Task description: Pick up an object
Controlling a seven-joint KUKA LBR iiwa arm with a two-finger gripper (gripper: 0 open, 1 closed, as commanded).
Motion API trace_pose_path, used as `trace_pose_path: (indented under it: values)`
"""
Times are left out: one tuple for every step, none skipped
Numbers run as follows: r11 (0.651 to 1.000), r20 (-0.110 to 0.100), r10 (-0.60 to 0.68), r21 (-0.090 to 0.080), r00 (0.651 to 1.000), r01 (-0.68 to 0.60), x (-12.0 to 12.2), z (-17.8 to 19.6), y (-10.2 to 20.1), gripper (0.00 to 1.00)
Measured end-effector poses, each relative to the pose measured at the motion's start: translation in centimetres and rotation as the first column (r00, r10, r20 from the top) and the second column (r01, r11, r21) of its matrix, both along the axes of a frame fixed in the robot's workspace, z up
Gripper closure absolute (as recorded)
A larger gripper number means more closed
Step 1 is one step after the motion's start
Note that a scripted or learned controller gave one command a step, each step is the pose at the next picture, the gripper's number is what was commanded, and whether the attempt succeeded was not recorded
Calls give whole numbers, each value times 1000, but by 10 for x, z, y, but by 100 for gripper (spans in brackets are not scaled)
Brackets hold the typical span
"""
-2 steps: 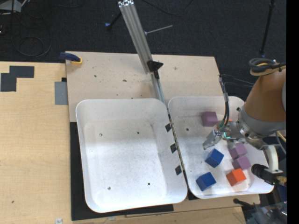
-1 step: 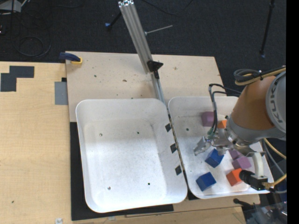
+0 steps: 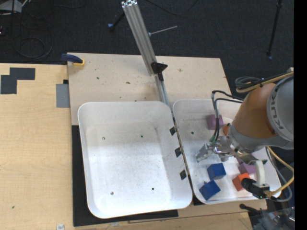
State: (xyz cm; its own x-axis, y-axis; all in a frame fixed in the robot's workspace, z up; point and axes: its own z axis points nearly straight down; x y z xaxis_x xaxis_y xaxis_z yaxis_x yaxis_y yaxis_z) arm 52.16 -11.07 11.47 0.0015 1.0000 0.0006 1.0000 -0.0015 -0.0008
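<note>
Plenty of open floor in the left bin (image 3: pixel 125 157), while the right bin (image 3: pixel 192 119) is crowded. The gripper (image 3: pixel 205 152) hangs low over its middle, fingers spread a little and gripping nothing, I think. Two blue cubes (image 3: pixel 216 170) (image 3: pixel 209 189) sit just below it; purple block (image 3: pixel 213 121) near the back rim, orange block (image 3: pixel 239 181) to the right.

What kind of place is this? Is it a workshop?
Probably a robotics lab: a robot arm reaches over two white bins holding small coloured blocks, with cables on the dark floor.
</note>
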Motion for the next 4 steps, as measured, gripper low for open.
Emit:
trace_pose_path:
  values:
    - [1000, -4, -12, 1, 1000, 12, -1, 7, -1, 100]
    - [1000, 2, -1, 0, 1000, 1, 3, 50, -4, 100]
    - [1000, 3, 2, -1, 1000, -2, 13, 98, -7, 100]
    - [1000, 5, 3, -2, 1000, -3, 18, 160, -9, 100]
